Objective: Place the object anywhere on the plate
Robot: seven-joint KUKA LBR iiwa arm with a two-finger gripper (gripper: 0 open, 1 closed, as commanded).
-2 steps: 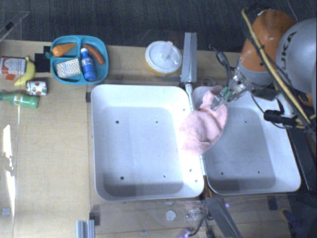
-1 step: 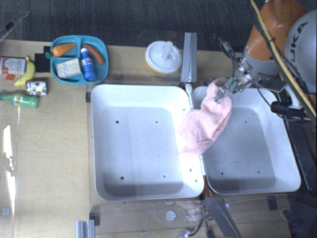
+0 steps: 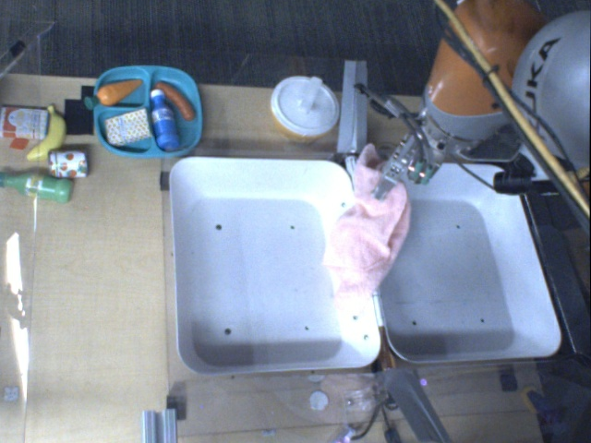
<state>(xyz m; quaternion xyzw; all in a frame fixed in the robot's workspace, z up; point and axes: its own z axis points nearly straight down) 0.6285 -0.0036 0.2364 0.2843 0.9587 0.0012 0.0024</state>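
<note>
Arm w/ orange band reaches in from right, pincer (image 3: 388, 181) low over the junction of the two bins, near their far ends. Pincer is closed on the top edge of a pink cloth (image 3: 369, 233); fabric is seen pinched betw. the fingertips (image 3: 380, 190) and bunched up toward them.

Cloth hangs and spreads down and to the left from the pincer, draped across the divide where the bin walls meet. Upper part lies on the right bin (image 3: 480, 275) side just below the pincer; lower part trails into the left bin (image 3: 249, 266), near its right wall. Cloth looks crumpled, not flat.

No plain plate identified w/ certainty. Closest candidates: a round white-and-yellow lidded container (image 3: 306, 107) on the bench, up and left of the pincer, apart from it; and a blue divided tray (image 3: 148, 111) well to the left, holding a carrot-like item, a blue bottle and other play food. Cloth touches neither.

Farther left of the tray, at bench edge: banana (image 3: 51, 135), small can (image 3: 67, 163), green bottle (image 3: 37, 186) lying down, well apart from the pincer.
</note>
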